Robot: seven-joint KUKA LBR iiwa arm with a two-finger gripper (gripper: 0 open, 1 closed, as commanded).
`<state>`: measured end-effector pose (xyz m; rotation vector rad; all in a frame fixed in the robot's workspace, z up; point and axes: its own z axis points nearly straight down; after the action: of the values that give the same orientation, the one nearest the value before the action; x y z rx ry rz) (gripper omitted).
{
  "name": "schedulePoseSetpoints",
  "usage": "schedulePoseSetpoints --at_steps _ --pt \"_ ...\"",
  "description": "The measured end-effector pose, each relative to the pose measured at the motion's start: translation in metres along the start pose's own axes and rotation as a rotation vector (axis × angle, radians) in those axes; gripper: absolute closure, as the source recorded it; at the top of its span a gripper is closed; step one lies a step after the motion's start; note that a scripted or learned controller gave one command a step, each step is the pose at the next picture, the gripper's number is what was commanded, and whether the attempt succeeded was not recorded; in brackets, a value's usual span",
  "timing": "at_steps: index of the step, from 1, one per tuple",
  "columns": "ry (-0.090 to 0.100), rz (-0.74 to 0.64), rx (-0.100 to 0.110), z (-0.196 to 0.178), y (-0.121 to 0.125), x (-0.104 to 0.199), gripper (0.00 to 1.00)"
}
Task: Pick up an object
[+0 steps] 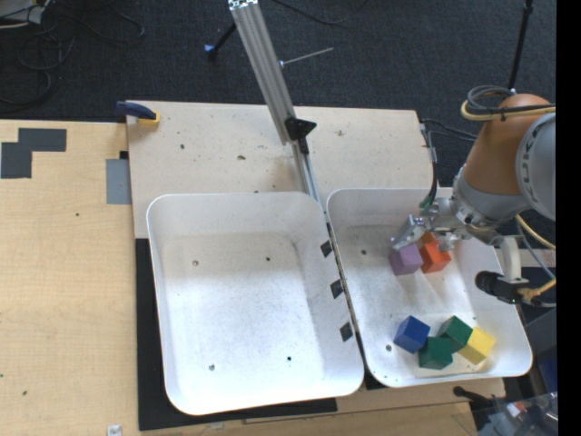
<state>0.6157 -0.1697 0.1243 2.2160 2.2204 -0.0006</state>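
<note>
Right bin (pixel 381 209) holds six blocks: one purple (pixel 406 259) and one orange (pixel 435 256) side by side directly beneath the gripper (pixel 419 235), jaw state cannot be determined, plus one blue (pixel 411 332), two green (pixel 446 341) and one yellow (pixel 479 344) clustered at the near edge; no legible markings.

Hand (pixel 419 234) beside purple cube (pixel 406 259) (orange cube (pixel 436 255) adjacent).
</note>
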Motion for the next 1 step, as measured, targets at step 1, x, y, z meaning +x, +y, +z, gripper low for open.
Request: schedulePoseSetpoints --at_steps 1 --pt "0.001 0.003 -0.003 -0.0126 0.0009 -0.0006 1.0"
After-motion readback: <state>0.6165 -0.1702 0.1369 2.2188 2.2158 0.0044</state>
